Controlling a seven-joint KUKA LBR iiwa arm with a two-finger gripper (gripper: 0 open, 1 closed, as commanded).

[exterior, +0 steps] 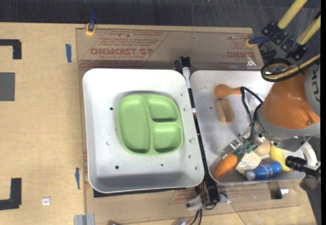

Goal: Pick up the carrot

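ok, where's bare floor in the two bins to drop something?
Left white bin: strip around the green divided plate. Right white bin: its left middle, between the tan wooden block and the orange carrot. Crowded: near right corner, by the blue bottle and tool.

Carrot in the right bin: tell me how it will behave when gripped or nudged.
The carrot looks like a smooth moulded toy, so probably stiff and light. Its tapered, rounded body could slip between fingers or roll if pushed. It lies close to a patterned block and a blue bottle, with the gripper just above, so a nudge may shift those too.
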